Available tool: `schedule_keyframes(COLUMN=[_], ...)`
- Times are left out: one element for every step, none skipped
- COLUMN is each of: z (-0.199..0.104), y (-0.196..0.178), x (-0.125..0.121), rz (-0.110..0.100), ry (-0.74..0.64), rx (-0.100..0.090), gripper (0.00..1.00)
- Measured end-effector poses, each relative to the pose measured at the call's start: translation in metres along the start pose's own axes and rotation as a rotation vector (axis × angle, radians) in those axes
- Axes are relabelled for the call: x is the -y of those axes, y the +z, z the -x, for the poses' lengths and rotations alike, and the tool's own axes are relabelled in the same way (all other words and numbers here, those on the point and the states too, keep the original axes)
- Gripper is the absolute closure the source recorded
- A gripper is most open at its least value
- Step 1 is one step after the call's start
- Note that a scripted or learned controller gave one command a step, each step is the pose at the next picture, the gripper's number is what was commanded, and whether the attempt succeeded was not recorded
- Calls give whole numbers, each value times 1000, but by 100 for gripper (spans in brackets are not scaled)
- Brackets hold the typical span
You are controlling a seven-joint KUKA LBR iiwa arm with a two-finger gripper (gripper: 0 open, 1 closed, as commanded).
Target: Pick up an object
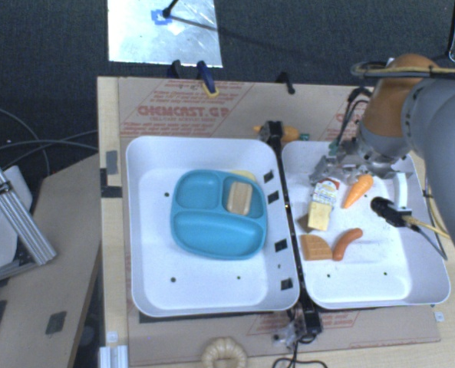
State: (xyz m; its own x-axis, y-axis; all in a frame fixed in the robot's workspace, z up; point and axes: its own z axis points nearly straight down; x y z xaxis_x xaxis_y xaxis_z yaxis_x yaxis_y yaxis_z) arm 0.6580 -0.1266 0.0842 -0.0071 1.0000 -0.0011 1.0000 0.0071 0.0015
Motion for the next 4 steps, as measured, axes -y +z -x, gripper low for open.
schedule_keyframes(z=[0,-5,-15,-15], y=[-13,-57,-111,-141], x=[-1,-3,-4,-5], rz=[4,3,1,1], ry=[-1,2,1,1], rx=[0,-1,-1,-1], gripper=[100,100,100,100])
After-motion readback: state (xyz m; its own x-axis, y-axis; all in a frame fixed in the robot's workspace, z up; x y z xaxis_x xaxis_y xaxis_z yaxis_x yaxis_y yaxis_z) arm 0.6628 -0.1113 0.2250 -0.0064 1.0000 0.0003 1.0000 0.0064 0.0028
